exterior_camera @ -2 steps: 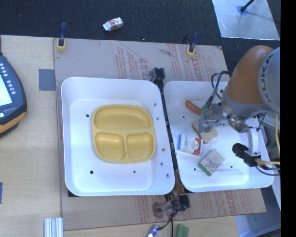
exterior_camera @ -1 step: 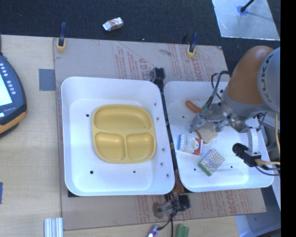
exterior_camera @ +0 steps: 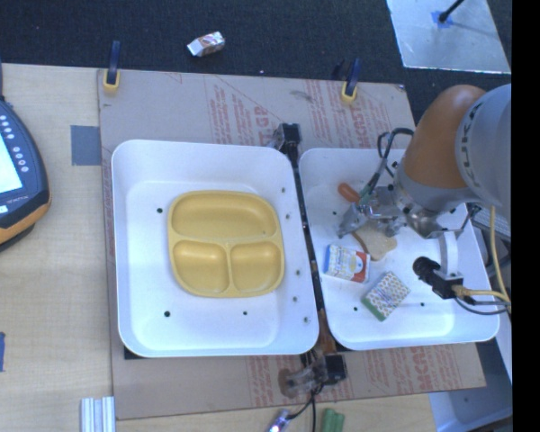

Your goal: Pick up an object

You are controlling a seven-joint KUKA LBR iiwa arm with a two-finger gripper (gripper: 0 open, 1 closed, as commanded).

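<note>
Pale wood grain covers my worktop [exterior_camera: 45, 331], with a brown cardboard sheet [exterior_camera: 252, 106] printed in faint red lettering I cannot read lying under both bins. The left bin [exterior_camera: 135, 322], smooth white plastic with rounded corners, fills the middle of the frame and holds a yellow three-compartment tray [exterior_camera: 225, 241]. The right bin [exterior_camera: 432, 327], the same white plastic, sits at centre right. My grey arm with its orange band [exterior_camera: 441, 142] comes in from the right edge, and my claw [exterior_camera: 364, 219] hangs low over the right bin's upper half; I cannot tell how far open it is. Just below it lies a tan wedge [exterior_camera: 378, 244], then a small white carton with red and blue print [exterior_camera: 346, 263], a green-checked packet [exterior_camera: 384, 294] and an orange stick [exterior_camera: 347, 191].
</note>
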